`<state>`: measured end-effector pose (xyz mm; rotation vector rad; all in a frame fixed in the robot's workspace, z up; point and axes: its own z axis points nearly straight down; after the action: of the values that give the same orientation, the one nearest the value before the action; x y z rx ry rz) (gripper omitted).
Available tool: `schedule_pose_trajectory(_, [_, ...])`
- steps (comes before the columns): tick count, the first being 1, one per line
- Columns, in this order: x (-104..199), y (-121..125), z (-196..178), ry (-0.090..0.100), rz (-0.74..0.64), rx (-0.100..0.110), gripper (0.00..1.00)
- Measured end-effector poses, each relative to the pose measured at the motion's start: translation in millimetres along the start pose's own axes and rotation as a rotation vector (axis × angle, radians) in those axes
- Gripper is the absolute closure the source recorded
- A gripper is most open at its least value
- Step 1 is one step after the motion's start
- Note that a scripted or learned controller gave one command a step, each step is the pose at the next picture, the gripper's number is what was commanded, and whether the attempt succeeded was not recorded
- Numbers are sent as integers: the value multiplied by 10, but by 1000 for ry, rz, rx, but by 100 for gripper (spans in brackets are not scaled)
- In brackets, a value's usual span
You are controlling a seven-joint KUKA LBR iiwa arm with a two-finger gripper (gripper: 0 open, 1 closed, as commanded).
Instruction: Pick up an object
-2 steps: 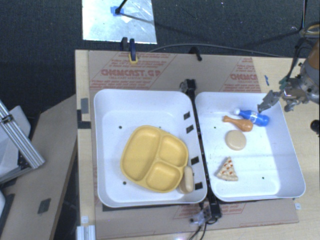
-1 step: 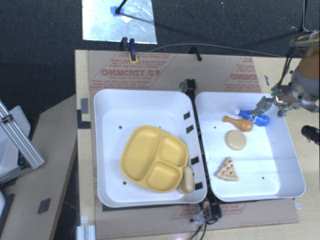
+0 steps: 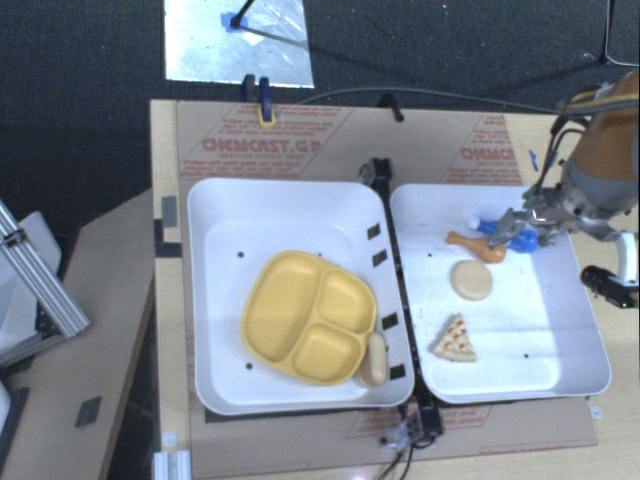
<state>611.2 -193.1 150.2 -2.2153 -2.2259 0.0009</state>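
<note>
Right bin [image 3: 575, 298]: drumstick [image 3: 476, 245], round biscuit [image 3: 471, 280], pizza slice [image 3: 454, 340]. Gripper [image 3: 520, 230] over a blue object [image 3: 505, 232] at far side; grip cannot be told. Left bin [image 3: 215, 268]: yellow tray [image 3: 310, 315], bread roll [image 3: 375, 358].

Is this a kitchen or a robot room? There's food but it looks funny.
Probably a robot lab, not a kitchen. The food looks like toys: a pizza slice and a drumstick lie in a white bin on a bench, and a robot arm reaches in with its gripper.
</note>
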Motion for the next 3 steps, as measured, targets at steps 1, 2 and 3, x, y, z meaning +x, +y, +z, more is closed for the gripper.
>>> schedule_pose_trajectory(1, [19,7,415,0,0,0,0])
schedule_pose_trajectory(2, [15,24,279,-1,-1,-6,100])
schedule_pose_trajectory(3, [1,44,-162,-2,0,-8,100])
